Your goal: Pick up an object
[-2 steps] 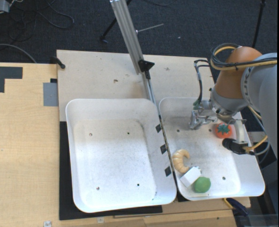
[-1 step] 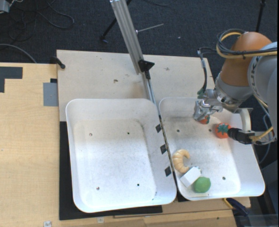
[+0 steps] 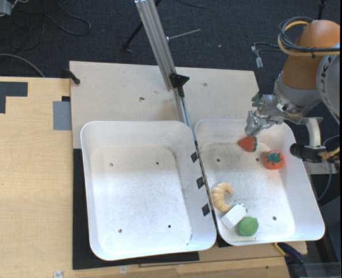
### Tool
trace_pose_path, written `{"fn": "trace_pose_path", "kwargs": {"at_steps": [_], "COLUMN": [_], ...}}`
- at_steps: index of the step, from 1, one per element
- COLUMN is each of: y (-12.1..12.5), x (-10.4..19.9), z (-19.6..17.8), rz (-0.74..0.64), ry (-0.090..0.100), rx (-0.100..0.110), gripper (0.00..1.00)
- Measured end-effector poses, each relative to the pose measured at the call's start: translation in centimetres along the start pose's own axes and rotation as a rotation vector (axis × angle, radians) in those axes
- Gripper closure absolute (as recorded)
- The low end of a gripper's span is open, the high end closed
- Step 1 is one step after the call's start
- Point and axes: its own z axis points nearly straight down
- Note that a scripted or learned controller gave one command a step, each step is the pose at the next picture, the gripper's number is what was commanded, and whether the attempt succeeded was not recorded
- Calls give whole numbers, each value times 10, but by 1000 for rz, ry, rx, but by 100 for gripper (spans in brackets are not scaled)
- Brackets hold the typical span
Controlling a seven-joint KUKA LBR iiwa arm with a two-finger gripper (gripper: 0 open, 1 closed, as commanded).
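Nearest you, at the front of the right bin (image 3: pixel 309 213), a green ball (image 3: pixel 247 226) touches a white block (image 3: pixel 232 215), with a pale croissant-shaped toy (image 3: pixel 221 195) just behind them. All three lie well apart from the gripper (image 3: pixel 254 126), down and to its left in the view. The left bin (image 3: pixel 101 155), further left again, carries nothing you could pick.

Moving right, a small red-orange piece (image 3: pixel 247 144) sits just below the fingertips, touching them or nearly so. You cannot tell from this slant whether the fingers are closed on it or merely hovering over it, nor how far apart they stand. It is the likeliest target.

Right of the gripper and slightly lower, a toy tomato (image 3: pixel 274 160) with a green top rests near the bin wall.

Watch for these risks. If the fingers catch only an edge of the red-orange piece, it may squirt out sideways when the arm lifts. If they straddle nothing, you get an empty lift. The piece also lies near the bin's back corner, so a low approach could drive the fingertips into the floor or wall.
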Motion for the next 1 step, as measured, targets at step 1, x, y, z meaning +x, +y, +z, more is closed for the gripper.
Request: {"fn": "trace_pose_path", "kwargs": {"at_steps": [1], "y": [3], "x": [1], "z": [-64], "rz": [-1], "ry": [0], "rx": [-2], "gripper": [100]}}
